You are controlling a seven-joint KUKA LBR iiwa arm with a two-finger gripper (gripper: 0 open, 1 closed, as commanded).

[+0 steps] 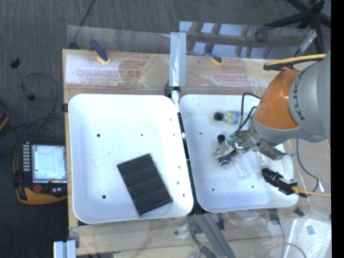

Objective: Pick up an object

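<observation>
A black ribbed rectangular pad [144,183] lies flat in the left bin [86,112], towards its front right. In the right bin [204,192] a small clear bottle with a black cap [227,116] lies on its side near the back. My gripper [224,153] is low over the middle of the right bin, a short way in front of the bottle and apart from it. A clear plastic item [244,169] lies just to the gripper's right, hard to make out. I see nothing held in the gripper.
The divider wall between the two bins [183,144] runs just left of the gripper. The arm's orange band [277,106] and grey body cover the right bin's far right side. A handheld pendant [42,168] lies on the floor at left.
</observation>
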